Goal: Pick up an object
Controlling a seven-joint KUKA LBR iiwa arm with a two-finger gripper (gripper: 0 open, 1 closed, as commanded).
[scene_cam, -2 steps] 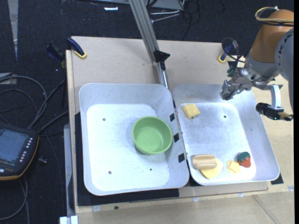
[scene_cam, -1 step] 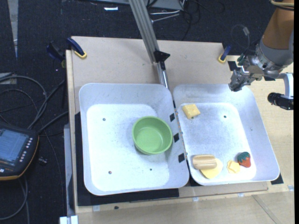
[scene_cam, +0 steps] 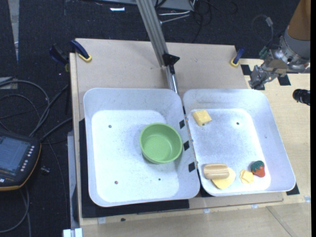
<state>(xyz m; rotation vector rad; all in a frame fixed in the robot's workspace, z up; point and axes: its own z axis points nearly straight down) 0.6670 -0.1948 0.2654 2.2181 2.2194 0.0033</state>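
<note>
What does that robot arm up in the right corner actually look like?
The arm shows an orange band above a grey, rounded wrist section. Below it sits the gripper, a dark, blocky metal piece with small parts too blurred to make out. A thin grey cable loops beside the wrist.

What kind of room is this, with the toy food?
Probably a robot lab. A robot arm reaches over a bench with two white bins, cables trail on the dark floor, and a control pad lies nearby.
</note>
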